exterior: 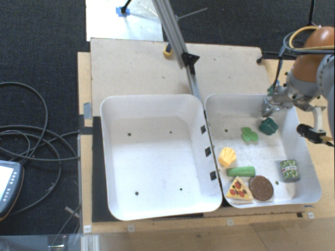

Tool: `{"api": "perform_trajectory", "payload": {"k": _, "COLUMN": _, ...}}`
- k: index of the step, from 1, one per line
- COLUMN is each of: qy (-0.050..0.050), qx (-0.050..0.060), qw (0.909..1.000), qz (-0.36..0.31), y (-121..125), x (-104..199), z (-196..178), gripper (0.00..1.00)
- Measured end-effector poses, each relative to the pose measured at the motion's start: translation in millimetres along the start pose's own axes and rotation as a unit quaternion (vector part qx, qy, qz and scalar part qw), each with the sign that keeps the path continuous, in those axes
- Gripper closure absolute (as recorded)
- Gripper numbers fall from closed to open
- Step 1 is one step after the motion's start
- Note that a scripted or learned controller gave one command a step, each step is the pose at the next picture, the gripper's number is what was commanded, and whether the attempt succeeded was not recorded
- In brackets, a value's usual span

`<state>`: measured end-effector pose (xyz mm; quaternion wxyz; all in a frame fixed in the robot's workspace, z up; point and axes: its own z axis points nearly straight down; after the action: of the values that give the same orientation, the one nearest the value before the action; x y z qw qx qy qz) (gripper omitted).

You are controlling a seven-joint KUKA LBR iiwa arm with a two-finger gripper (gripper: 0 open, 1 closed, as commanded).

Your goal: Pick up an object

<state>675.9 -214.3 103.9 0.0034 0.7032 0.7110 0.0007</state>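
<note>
My gripper hangs over the far right part of the right bin, reaching in from the right. A dark green block sits directly under its tip, touching or nearly touching it; I cannot tell whether it is gripped. A light green leafy piece lies just left of the block. Toward the bin's front lie a yellow shell-shaped piece, a green cucumber, a pizza slice, a brown round patty and a green patterned can.
The left bin stands beside the right one, sharing a middle wall. A slanted metal pole crosses above the bench at the back. The arm's grey body and orange band lie over the right bin's far right corner.
</note>
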Motion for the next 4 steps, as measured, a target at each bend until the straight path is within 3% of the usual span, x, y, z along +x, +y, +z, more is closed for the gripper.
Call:
{"api": "perform_trajectory", "payload": {"k": 2, "qy": 0.000, "qx": -0.002, "qw": 1.0000, "qz": 0.002, "y": 2, "x": 4, "z": -111, "gripper": 1.00}}
{"api": "perform_trajectory", "payload": {"k": 3, "qy": 0.001, "qx": 0.000, "qw": 1.0000, "qz": 0.002, "y": 3, "x": 4, "z": -139, "gripper": 1.00}}
{"api": "perform_trajectory", "payload": {"k": 4, "qy": 0.002, "qx": 0.001, "qw": 1.0000, "qz": 0.000, "y": 13, "x": 57, "z": -142, "gripper": 1.00}}
